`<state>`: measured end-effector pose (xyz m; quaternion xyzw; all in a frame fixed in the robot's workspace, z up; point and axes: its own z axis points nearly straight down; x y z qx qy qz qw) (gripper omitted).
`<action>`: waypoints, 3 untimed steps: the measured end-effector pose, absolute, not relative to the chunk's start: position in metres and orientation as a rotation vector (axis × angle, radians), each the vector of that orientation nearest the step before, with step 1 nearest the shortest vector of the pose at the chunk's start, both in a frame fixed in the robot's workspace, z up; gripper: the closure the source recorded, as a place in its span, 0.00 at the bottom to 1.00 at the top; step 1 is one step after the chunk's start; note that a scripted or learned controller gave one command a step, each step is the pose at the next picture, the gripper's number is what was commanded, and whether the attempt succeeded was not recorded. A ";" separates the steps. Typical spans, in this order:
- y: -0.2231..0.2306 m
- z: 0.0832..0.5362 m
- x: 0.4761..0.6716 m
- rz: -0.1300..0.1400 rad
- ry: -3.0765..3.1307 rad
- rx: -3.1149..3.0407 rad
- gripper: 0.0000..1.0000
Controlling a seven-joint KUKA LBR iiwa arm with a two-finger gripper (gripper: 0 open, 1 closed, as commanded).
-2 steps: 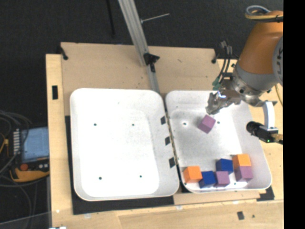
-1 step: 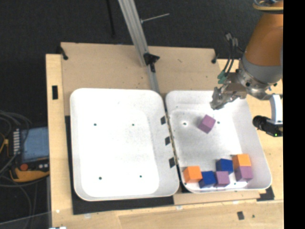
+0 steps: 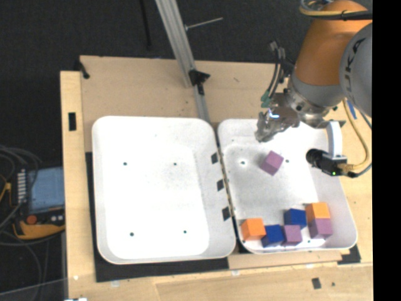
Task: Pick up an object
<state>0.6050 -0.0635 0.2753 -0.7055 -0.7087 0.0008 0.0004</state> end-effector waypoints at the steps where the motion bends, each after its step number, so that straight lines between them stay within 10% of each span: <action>1: -0.013 0.270 0.611 0.003 -2.226 -2.213 1.00; 3: 0.098 0.244 0.645 -0.001 -2.228 -2.215 1.00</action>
